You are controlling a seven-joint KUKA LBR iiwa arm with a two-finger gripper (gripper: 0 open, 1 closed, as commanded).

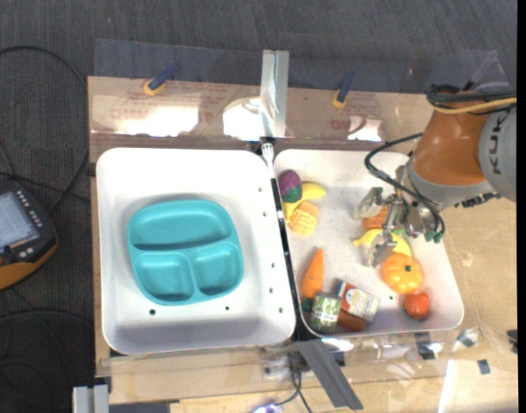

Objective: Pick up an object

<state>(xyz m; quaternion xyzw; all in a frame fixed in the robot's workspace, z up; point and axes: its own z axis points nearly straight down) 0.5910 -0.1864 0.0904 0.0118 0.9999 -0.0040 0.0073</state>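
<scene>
My gripper (385,228) is down in the right bin (349,163), at its far right part, among the toy food. The metal fingers (372,203) look splayed around a yellow piece (399,244) with something orange (376,219) just behind it, but clutter and glare hide the tips. I cannot tell whether they are clenched, released, or gripping anything.

Progress: the reach into the bin is done. Nothing is visibly lifted, so I judge the pick itself not yet made. Left to do: close on one object, raise it clear of the bin, confirm it comes along.

Likeliest target is the yellow piece right at my fingers. So little of it shows that I cannot read its long axis or which way it points. Just beyond my fingers, toward the near wall, sits an orange pumpkin-like toy (402,274), round, with no clear long axis. A small red tomato (417,304) lies past that, in the near right corner.

Other candidates, to the left of my fingers:
- carrot (312,271), long axis running steeply, thin end toward the far side, thick end toward the near wall;
- corn cob (302,218) with a purple piece (288,182) and a yellow piece (312,192) beyond it, against the divider;
- green can (325,311) and a small carton (359,300), near wall.

The left bin (116,256), well away from my fingers, holds a teal divided tray (187,249).
</scene>
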